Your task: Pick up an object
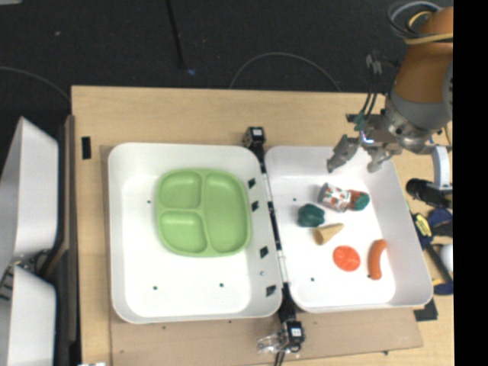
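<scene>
The claw (pixel 360 155) hangs over the back of the right bin (pixel 404 288). Its two fingers are spread wide with nothing between them. Just in front of it lies a small can (pixel 335 197). Near the can are a teal toy (pixel 310 215), a cone (pixel 329 233), a red ball (pixel 346 258) and an orange carrot (pixel 377 258). A green plate (pixel 203 212) sits in the left bin (pixel 130 280).

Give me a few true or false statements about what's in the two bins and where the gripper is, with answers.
1. The green divided plate lies in the left white bin. True.
2. The orange sausage-shaped toy lies on the plate. False: it is in the right white bin.
3. The gripper hangs open over the right bin's far part. True.
4. The fingers clamp the round red-orange toy. False: it lies apart on the bin floor.
</scene>
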`<state>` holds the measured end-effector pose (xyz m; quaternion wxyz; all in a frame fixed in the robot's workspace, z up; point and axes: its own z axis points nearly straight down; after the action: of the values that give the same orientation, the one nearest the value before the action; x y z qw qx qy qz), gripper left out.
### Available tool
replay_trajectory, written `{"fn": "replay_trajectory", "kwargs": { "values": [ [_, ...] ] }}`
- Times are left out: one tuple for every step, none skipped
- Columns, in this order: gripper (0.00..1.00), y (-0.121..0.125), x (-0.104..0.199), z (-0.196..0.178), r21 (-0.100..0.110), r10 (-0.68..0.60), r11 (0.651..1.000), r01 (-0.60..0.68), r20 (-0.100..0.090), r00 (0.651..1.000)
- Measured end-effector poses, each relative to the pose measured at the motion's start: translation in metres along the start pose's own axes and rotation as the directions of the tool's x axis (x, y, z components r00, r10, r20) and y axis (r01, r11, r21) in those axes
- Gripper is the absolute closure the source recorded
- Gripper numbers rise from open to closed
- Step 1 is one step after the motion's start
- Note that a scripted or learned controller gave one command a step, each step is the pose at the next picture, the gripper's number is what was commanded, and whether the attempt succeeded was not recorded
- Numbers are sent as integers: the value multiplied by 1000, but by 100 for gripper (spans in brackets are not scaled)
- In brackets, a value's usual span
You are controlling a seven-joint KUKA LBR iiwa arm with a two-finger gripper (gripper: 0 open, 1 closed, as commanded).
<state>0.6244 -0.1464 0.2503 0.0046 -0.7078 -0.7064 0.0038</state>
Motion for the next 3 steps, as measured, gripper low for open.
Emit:
{"fn": "replay_trajectory", "kwargs": {
  "values": [
    [0, 2, 0, -8, -14, -2, 1000, 2, 1, 1000],
    [0, -2, 6, 39, -9, -1, 1000, 1, 2, 1000],
    [0, -10, 4, 84, -10, 0, 1000, 0, 3, 1000]
  ]
}}
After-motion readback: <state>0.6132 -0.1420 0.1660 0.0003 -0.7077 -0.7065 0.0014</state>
